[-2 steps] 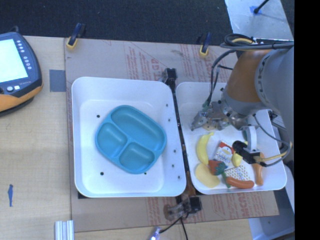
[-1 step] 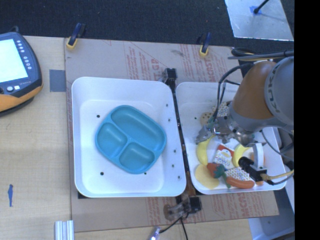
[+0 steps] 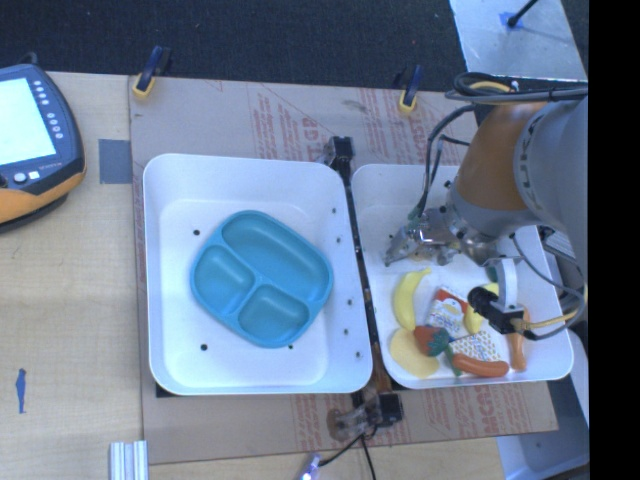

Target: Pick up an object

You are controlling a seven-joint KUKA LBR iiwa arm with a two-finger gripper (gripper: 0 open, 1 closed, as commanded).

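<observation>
The right bin (image 3: pixel 380 193) holds a heap of toy food in its near half. A yellow banana (image 3: pixel 407 298) lies at the heap's left, with a flat yellow round piece (image 3: pixel 410 354) below it. Beside them are a white and red carton (image 3: pixel 448 311), a small red and green piece (image 3: pixel 430 340), a speckled wedge (image 3: pixel 478 348) and a red sausage (image 3: pixel 481 369). My gripper (image 3: pixel 425 242) hangs low over the middle of this bin, just above the banana's top end. Nothing is visibly held in it.
The left bin (image 3: pixel 160 268) carries a blue divided plate (image 3: pixel 261 278). A black clamp (image 3: pixel 341 152) joins the bins at the back, another (image 3: pixel 375 408) at the front. A tablet-like pendant (image 3: pixel 30 138) lies at far left. My arm and its cables cover the right bin's right side.
</observation>
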